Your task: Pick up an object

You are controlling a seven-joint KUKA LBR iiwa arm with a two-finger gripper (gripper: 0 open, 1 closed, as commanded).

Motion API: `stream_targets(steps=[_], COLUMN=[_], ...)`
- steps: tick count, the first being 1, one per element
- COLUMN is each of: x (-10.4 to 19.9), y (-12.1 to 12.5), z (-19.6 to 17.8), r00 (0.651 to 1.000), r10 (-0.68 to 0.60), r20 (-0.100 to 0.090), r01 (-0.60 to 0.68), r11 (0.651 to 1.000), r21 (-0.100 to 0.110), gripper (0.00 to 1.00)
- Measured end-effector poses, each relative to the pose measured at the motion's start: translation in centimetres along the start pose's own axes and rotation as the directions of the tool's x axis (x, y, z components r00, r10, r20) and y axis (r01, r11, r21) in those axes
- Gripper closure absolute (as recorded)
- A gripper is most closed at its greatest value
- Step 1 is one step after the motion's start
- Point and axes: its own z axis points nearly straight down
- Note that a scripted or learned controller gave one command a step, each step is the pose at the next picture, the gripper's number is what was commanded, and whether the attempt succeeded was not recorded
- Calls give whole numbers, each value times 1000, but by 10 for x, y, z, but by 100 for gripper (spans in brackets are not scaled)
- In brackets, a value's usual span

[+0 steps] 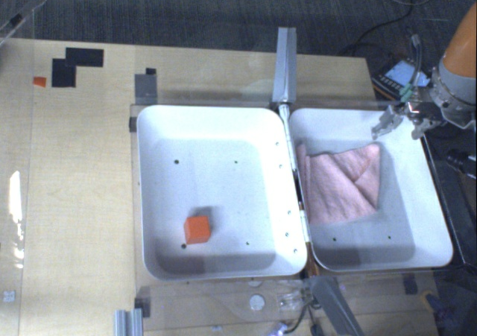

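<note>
Here the gripper (402, 122) hangs with its two fingers spread apart, pinching nothing, over the right bin's (432, 249) far edge. Just below it lies a folded, soft pink cloth (344, 182); an orange block (197, 229) sits well to its left.

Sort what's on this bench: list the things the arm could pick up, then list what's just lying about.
Part of the job:
- orange block in the left bin
- pink cloth in the right bin
- gripper, above the right bin's far edge

Just lying about:
- black shapes on the bench's far left
- small orange piece beside them
</note>
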Motion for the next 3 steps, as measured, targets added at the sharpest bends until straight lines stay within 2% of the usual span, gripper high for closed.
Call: stream_targets(steps=[1, 2, 3], x=[-8, 24, 24], y=[4, -8, -4], z=[118, 140, 129], r00=[991, 958, 958], r10=[-136, -287, -287], r20=[-1, 7, 13], r01=[136, 287, 287], r11=[991, 958, 958], r21=[1, -12, -21], gripper=[0, 0, 100])
